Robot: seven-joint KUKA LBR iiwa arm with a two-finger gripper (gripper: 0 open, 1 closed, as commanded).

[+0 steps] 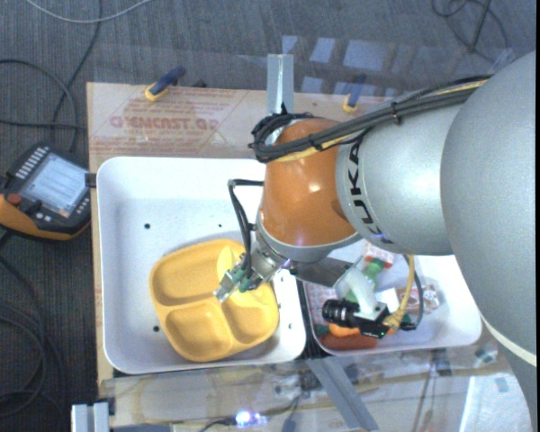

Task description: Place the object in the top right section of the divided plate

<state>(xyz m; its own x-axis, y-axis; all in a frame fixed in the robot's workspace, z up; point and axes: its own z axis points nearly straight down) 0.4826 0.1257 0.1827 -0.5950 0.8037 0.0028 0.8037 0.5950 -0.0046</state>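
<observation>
Two shallow white bins sit side by side on the counter [162,120], the left bin [126,232] at centre-left of the frame and the right bin [459,327] at lower right, largely covered by the arm [486,169].

1. A yellow divided plate [193,304] lies in the lower half of the left bin, tilted relative to the bin walls. Raised ridges split it into three sections.
2. The arm enters from the right of the frame. Its orange band [301,187] hangs over the gap between the bins.
3. The tool [238,283] is over the right-hand part of the plate, near where the ridges meet.
4. A small green object [246,282] shows at the tip of the tool, above the plate. Whether the tool is grasping it or released cannot be told; the detail is too small.
5. Right bin contents, partly hidden: an orange item [342,333] along the lower wall, a green, white and red packet [371,268] above it, and a clear item [427,297] further right.
6. An orange and grey pendant [38,192] with a lit screen rests on the floor at the left edge of the frame.
7. A blue and yellow clamp [164,83] sits on the counter's upper edge.
</observation>
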